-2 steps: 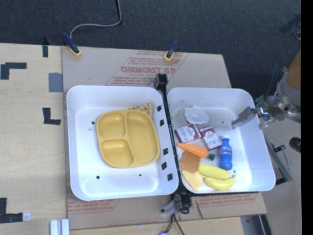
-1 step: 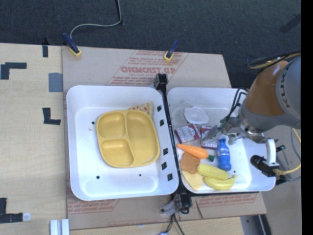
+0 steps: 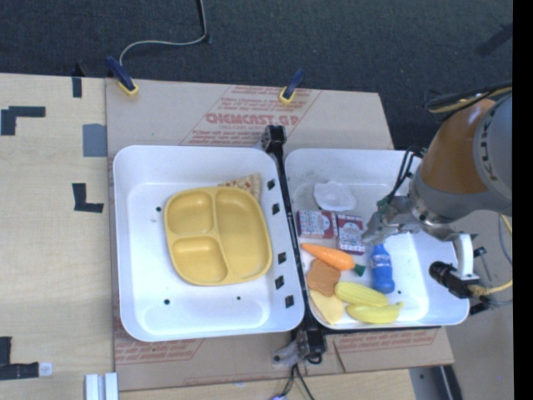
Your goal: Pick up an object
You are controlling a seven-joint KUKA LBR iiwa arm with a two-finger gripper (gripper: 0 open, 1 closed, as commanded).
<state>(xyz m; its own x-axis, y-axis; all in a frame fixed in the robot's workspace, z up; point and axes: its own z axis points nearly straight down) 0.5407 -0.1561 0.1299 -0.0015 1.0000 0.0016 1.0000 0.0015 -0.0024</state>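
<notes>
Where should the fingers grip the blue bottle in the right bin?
Probably across the blue bottle's midsection, descending from above. It lies flat, its long axis running up-down in the camera view, so its narrow width suits the fingers. The carrot and banana crowd its left and lower end.

Two bins [image 3: 133, 248], one tray [image 3: 218, 234], one carrot [image 3: 327, 256]

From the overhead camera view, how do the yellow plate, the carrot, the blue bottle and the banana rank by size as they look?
Largest to smallest:
1. Yellow divided plate, by far the biggest.
2. Carrot and banana: they look about alike in length, so I won't rank them.
3. Blue bottle, the shortest, its top partly hidden beneath the end effector.
</notes>
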